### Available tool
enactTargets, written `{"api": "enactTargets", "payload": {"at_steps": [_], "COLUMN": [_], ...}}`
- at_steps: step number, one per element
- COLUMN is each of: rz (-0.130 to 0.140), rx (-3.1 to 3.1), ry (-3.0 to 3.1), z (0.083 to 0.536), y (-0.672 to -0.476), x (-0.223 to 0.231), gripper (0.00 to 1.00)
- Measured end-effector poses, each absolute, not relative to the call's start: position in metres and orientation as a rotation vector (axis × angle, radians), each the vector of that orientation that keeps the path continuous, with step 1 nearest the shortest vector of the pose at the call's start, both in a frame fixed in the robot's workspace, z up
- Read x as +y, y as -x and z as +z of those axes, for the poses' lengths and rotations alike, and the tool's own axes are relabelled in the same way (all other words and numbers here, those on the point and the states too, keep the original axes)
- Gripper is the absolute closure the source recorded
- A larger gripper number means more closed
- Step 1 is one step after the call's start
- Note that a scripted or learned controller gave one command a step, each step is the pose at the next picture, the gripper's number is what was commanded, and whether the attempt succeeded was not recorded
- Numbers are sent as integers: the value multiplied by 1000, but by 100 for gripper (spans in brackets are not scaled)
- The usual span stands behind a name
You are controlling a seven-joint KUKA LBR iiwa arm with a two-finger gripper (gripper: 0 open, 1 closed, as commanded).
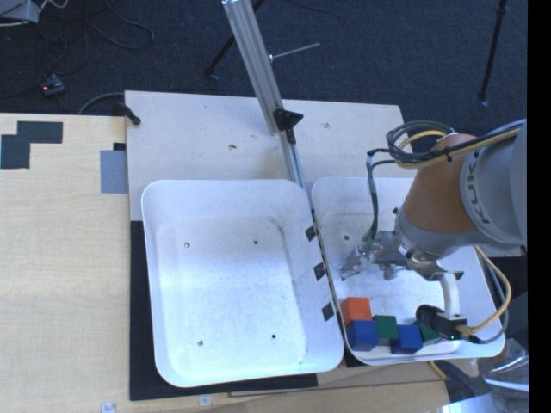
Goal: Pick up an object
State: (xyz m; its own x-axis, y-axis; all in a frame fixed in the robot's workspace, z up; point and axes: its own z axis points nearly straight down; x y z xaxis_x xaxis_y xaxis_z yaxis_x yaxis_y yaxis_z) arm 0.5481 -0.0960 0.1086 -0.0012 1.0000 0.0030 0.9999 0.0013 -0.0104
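Orange block [356,307] looks rigid, light and flat-sided; take it across opposite faces. End effector [360,259] hovers just above, and you cannot tell its opening, apparently empty.

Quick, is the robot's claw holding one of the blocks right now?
Gripper: low in the right bin, above the orange block; whether it is open or shut cannot be told, and no block can be seen in it.
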Motion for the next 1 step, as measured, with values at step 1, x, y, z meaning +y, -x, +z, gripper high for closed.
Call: {"api": "enactTargets", "payload": {"at_steps": [1], "rz": [0], "rx": [-2226], "ry": [2218], "z": [90], "y": [-621], "x": [-128], "gripper": [0]}}
